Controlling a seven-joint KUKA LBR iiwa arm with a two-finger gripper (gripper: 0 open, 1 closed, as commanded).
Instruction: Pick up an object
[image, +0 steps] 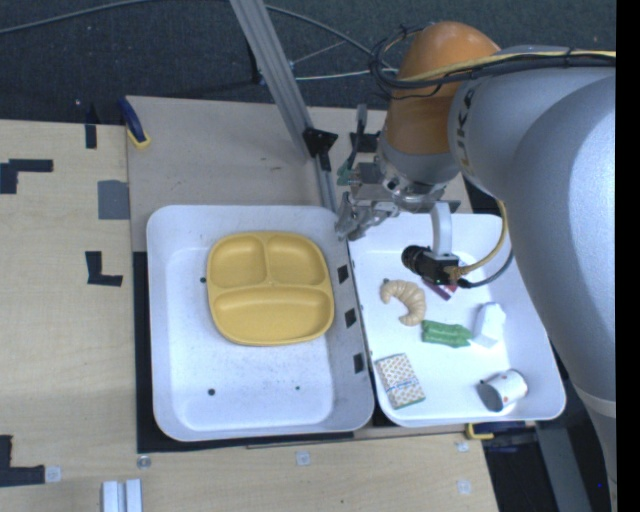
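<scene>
The pincer (362, 212) is poised over the upper left corner of the right bin (527, 356); whether it is open or closed cannot be told. A curved, tan croissant (405, 300) is seen below it in that bin, apart. The grey arm (560, 190) is bent down from the right, partly cut off.

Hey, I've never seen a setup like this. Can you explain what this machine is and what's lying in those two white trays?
That's a grey robot arm with an orange band, reaching in from the right. One camera above the bench looks down at a slant. The arm's tool hangs near the back, where the two bins meet, with nothing visibly held. The left bin holds a yellow divided plate. The right bin holds a croissant, a green item, a small white block, a patterned packet and a white-and-grey cylinder.
</scene>
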